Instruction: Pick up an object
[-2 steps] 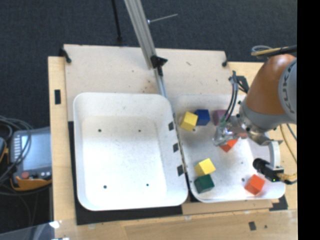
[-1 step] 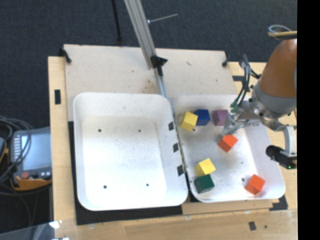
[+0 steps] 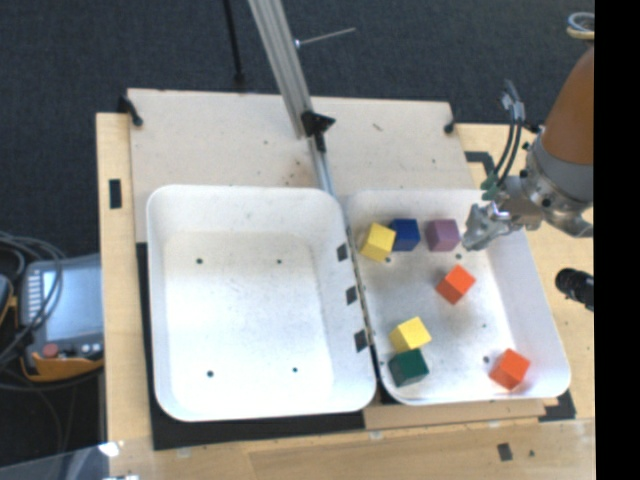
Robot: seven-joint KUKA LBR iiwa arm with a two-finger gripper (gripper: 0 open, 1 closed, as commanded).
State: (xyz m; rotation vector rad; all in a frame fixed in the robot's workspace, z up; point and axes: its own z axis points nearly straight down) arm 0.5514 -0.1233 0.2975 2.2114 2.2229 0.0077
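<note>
I can read no brand, label or writing anywhere on my feed — the small screen unit (image 3: 62, 303) at the left edge of the bench (image 3: 118, 298) is too blurred to make out.

The gripper (image 3: 480, 230) sits at the upper right of the right bin (image 3: 545, 313), hanging off the grey wrist with the orange band above it. It is low over the bin's far edge, just beside the purple cube (image 3: 441, 234) on that cube's right. Whether it touches the cube I cannot tell, and I cannot tell how it is set either, released or clenched; it is a pale blur against the white plastic. I see nothing lifted or carried by it.

All the cubes lie in the right bin. Along the far side, from left to right: a yellow cube (image 3: 378, 241), a blue cube (image 3: 405, 233) touching it, then the purple one near by. An orange cube (image 3: 455, 284) lies below the purple one, apart from it. Toward the near side a second yellow cube (image 3: 410, 334) rests against a green cube (image 3: 408, 367), and another orange cube (image 3: 509, 368) sits in the near right corner — well apart from the rest.

The left bin (image 3: 160, 268) stands beside it, their walls touching, and a slanted aluminium rail (image 3: 283, 53) rises behind them
</note>
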